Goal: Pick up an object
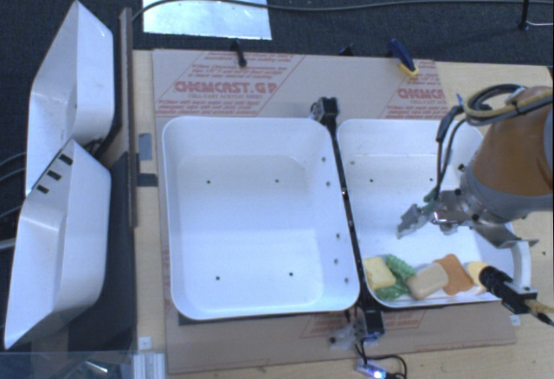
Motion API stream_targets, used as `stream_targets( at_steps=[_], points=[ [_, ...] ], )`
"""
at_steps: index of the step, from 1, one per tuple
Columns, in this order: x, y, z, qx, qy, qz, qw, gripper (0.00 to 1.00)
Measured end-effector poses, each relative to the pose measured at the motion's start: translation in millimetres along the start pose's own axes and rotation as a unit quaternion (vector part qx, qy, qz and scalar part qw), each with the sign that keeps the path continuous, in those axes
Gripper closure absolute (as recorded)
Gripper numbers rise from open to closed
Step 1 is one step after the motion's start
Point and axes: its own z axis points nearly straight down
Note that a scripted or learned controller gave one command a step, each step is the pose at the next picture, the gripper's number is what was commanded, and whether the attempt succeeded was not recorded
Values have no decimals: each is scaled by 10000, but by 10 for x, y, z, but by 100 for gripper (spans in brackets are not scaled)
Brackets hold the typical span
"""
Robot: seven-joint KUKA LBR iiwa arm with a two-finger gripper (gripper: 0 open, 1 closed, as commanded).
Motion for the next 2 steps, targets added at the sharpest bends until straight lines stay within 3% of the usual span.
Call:
stream_targets(
  at_steps=[1,2],
  points=[
    [-312,806,-25,19,-10,35,10000,0],
    [-546,1059,-10,26,-9,42,10000,0]
  ],
)
